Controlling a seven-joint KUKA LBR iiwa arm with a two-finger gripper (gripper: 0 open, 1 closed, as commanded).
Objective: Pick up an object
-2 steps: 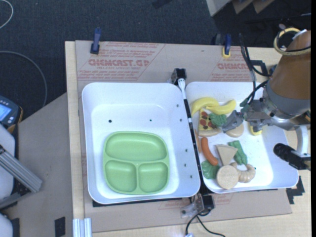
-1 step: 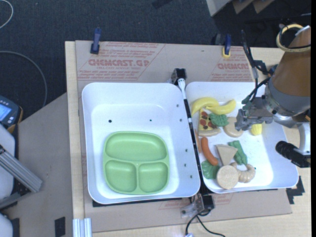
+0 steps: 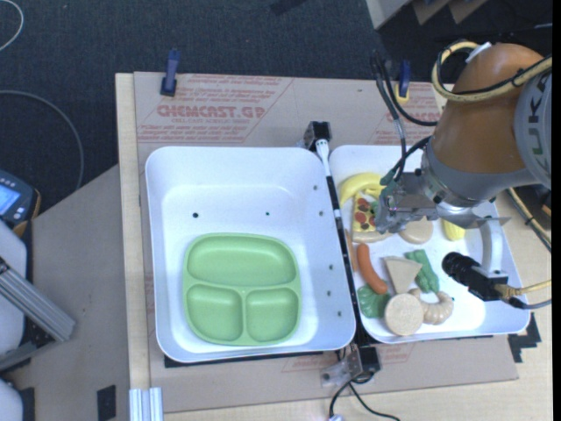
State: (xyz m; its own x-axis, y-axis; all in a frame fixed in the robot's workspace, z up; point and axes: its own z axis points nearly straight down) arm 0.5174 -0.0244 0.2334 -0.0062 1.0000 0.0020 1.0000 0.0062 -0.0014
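The tabletop point(image 3: 219, 103) filled the middle of the frame, bearing two white bins side by side. The left bin point(image 3: 237, 178) held a green divided tray point(image 3: 241, 288) in its lower half. The right bin point(image 3: 500, 318) held toy foods. The arm point(image 3: 486, 112) reached in from the upper right, its pincer point(image 3: 399, 209) low over that bin's upper left; whether it was open or closed could not be told. Just left of it lay a banana point(image 3: 359, 185), with a pizza slice point(image 3: 364, 217) below. Further down lay a sausage point(image 3: 372, 268), a tan wedge point(image 3: 401, 272), a round cracker point(image 3: 404, 314) and a shrimp point(image 3: 438, 308).
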